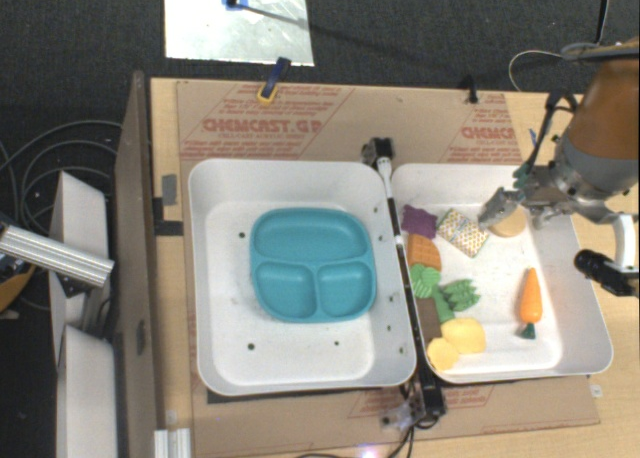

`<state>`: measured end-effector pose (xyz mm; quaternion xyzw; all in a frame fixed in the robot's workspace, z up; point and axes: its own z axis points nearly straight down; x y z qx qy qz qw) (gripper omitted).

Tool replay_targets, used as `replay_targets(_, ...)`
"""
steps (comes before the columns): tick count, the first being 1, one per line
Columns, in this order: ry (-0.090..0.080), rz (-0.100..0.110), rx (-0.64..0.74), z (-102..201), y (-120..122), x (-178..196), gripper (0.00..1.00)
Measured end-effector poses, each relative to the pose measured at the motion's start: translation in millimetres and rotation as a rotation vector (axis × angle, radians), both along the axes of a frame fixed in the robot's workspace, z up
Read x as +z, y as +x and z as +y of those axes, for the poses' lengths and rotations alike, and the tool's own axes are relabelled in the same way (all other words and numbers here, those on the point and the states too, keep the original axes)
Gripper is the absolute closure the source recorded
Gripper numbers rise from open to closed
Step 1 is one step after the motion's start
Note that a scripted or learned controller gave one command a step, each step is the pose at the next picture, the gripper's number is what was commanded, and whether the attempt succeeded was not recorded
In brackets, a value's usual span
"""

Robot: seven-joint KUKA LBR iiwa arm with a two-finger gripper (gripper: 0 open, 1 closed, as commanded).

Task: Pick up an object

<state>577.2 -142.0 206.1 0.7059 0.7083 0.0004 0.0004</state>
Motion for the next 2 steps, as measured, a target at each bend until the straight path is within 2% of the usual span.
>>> replay_targets(1, 0.001, -0.001, -0.002, 51.5, -47.2, -114.3, 0.00)
replay_targets(2, -0.004, -0.010, 0.002, 5.9, 48.4, -120.3, 0.00)
